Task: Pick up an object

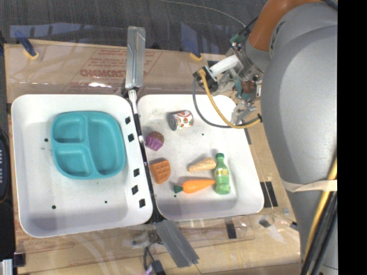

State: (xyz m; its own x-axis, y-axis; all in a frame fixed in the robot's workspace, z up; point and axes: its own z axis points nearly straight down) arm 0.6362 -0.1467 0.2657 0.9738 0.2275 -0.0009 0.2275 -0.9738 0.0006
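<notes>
The right bin (243, 196) holds several small items. A small can (180, 120) lies on its side near the back. A purple toy (154, 140) and an orange waffle-like piece (160, 170) sit by the left wall. A tan cone-shaped piece (202, 165), a green bottle (221, 174) and an orange carrot (195, 186) lie close together toward the front. My gripper (242, 99) hangs over the bin's back right corner, amid yellow cables, apart from all the items, with the can the closest to it on its left.
The left bin (34, 211) holds a teal divided plate (89, 143). A grey divider with black clips (137, 153) runs between the bins. The bulky grey arm (304, 96) covers the bench's right side.
</notes>
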